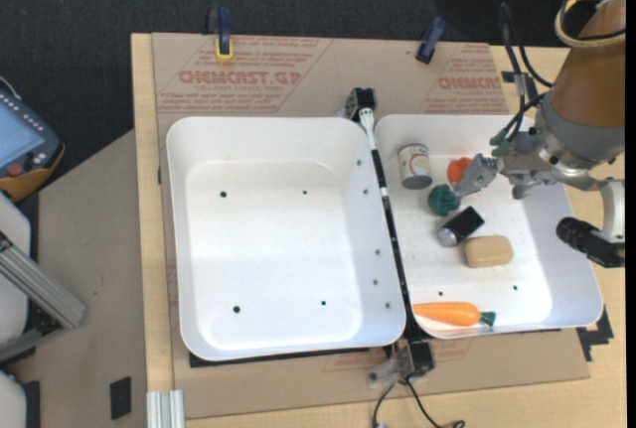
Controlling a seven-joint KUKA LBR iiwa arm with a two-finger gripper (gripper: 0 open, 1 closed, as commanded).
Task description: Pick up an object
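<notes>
Two white bins (268, 143) on our counter (298, 59), end effector (475, 175) over the right bin near a green thing (443, 200), can (414, 165), carrot (449, 314), we cannot tell its grip.

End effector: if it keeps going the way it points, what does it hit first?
Likely the small orange object just ahead of the end effector, with the dark green object close below; height is unclear.

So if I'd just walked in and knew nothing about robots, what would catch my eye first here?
Probably the big arm with its orange band coming in from the right, its gripper low over the right bin. Next, the small clutter there: a carrot at the near edge, a tan block, a small can. The left bin is a broad white tray beside it.
</notes>
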